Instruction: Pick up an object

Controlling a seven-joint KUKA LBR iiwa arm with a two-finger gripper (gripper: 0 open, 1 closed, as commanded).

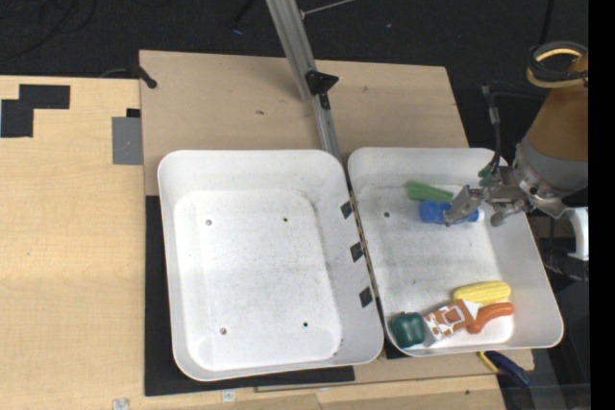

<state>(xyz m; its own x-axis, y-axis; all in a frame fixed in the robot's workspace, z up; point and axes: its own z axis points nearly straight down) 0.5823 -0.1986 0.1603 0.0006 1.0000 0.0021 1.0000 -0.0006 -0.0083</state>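
A KUKA arm reaches into the right-hand bin [538, 326] from the side, its gripper [465, 205] low over the bin's upper half. A small blue object [437, 213] lies just to the gripper's left, touching or nearly touching the fingertips; whether the fingers are spread or closed cannot be made out from this slanted view, and nothing is seen clamped between them. Just beyond the blue piece, further from the camera, rests a green block [428, 192], its long axis running roughly across the bin, toward the arm. Well apart from the gripper, toward the bin's near edge, sit a yellow corn cob toy [483, 291], an orange-and-white piece [466, 316] and a dark green cup-like item [409, 329]. The blue object appears the likeliest target, needing only a short shift leftward before a grasp.
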